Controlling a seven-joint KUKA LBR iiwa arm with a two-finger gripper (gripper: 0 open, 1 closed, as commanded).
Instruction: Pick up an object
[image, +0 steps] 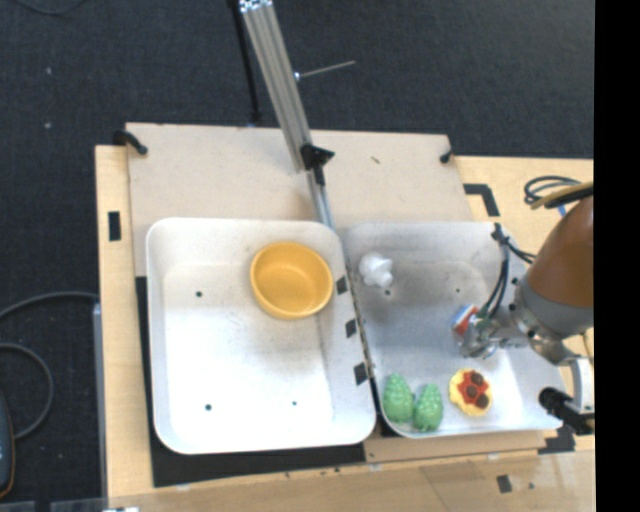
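Two bins sit side by side on the bench (115, 300): the left bin (190, 400) holds a bowl (291, 280) near its back right corner, close to the shared edge. In the right bin (420, 255), a small cup-like piece (376, 270) lies at the back left, two bumpy items (412, 402) lie side by side at the front, and a round item (471, 391) lies just right of them. The gripper (478, 335) is low over the right bin's right part, behind the round item
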